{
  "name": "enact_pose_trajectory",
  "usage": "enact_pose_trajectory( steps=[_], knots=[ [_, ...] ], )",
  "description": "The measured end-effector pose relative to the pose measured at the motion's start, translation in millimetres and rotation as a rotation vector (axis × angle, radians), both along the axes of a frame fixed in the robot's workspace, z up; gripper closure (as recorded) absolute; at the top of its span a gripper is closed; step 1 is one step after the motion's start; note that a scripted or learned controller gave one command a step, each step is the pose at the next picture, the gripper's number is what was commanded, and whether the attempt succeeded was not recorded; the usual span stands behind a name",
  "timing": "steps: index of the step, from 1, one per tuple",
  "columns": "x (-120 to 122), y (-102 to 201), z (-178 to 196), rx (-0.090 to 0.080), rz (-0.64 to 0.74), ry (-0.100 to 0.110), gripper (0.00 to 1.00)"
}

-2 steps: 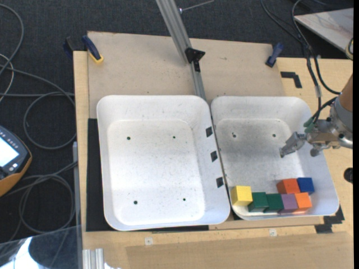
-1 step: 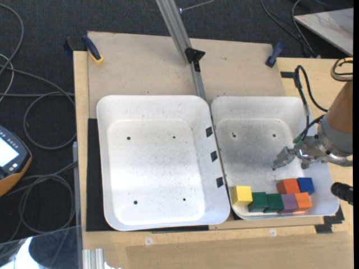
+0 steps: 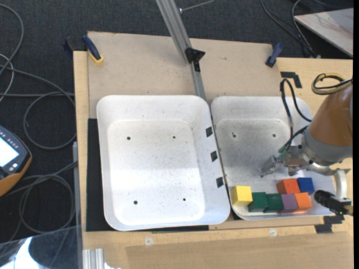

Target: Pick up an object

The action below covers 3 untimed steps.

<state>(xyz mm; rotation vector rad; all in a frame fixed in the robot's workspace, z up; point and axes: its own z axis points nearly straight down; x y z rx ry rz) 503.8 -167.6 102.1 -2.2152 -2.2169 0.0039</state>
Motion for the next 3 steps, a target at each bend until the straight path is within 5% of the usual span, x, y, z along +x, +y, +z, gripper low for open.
enact_pose_trajectory(
  steps=[1,3],
  knots=[
    [2,-1,14,-0.002,-0.001,-0.009,1.0],
    [7,9,119,-0.006,0.001,-0.015,1.0]
  ],
)
